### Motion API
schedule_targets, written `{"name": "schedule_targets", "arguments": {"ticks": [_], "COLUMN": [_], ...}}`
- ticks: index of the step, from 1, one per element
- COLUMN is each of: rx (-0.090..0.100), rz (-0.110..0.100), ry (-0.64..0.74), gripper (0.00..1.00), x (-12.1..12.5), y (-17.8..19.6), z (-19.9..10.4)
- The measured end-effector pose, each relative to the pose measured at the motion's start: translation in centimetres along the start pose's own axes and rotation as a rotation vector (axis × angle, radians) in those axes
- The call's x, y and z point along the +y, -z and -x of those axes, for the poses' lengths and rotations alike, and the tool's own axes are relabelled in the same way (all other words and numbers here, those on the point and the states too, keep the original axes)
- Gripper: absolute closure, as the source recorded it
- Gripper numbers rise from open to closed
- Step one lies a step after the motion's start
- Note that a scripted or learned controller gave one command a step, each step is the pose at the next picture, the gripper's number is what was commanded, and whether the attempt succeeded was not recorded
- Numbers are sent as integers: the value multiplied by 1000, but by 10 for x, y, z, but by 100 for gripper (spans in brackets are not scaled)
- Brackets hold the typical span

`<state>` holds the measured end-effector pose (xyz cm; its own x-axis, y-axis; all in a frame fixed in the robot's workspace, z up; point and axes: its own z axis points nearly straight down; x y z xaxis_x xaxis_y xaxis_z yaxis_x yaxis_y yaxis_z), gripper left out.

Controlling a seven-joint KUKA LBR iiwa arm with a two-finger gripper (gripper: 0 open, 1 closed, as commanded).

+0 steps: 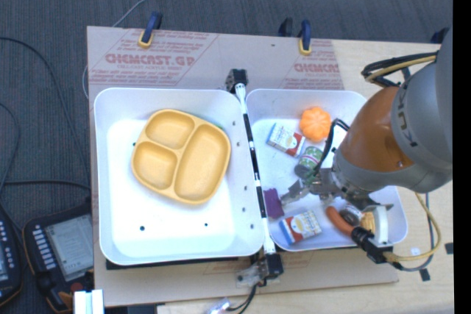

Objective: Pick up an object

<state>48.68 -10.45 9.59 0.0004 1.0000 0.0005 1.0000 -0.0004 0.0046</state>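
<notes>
In the right bin (259,158) the gripper (307,184) hangs low over the middle of the floor, just beside a small green can (313,157) whose lower part the metal fingers (296,191) cover; whether those fingers are apart, together or closed on anything cannot be told, since the wrist and its dark fittings hide the tips. Near the can lie a red and white carton (284,139) and an orange fruit (316,123) toward the far wall. A purple block (272,202) sits against the divider, a second small carton (300,226) lies at the near edge, and an orange carrot-like piece (340,219) is half hidden under the arm's cabling. The arm (397,132) covers the bin's right part. The left bin (103,180) holds a yellow divided plate (181,156) with three compartments. Both bins rest on a brown board (158,59) clamped to the desk.
</notes>
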Motion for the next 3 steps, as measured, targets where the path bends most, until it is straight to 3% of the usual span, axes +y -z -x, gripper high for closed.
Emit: {"name": "schedule_targets", "arguments": {"ticks": [1, 2, 3], "rx": [0, 0, -1], "rz": [-2, -2, -1], "ry": [0, 0, 1], "gripper": [100, 0, 0], "x": [0, 0, 61], "y": [8, 8, -9], "z": [0, 0, -1]}}
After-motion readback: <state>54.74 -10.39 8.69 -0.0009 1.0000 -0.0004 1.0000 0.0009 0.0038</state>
